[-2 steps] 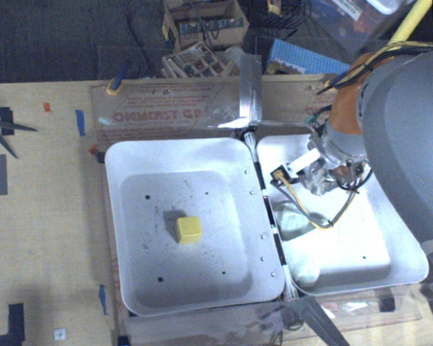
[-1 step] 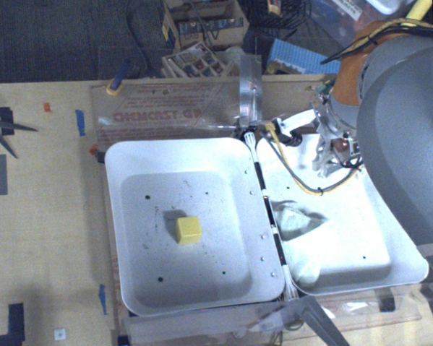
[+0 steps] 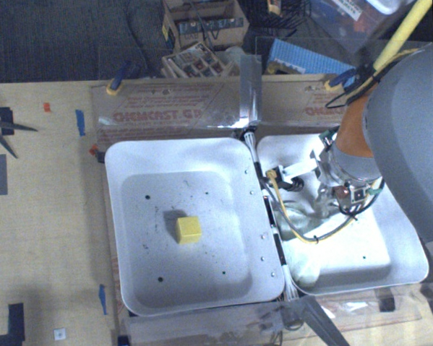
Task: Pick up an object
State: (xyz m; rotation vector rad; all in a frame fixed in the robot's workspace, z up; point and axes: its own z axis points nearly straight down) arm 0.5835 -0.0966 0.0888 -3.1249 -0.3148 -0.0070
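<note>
Overhead, your arm (image 3: 402, 115) hung over the right bin (image 3: 351, 259), gripper (image 3: 304, 189) near its left wall; its opening you couldn't tell. Reaching step, likely: next, cross to the yellow block (image 3: 189, 229) mid-left bin (image 3: 130, 173).

A yellow block (image 3: 189, 229) lies near the middle of the left bin (image 3: 130, 173). The gripper (image 3: 294, 201) hangs low over the right bin (image 3: 366, 262), near its left wall.
</note>
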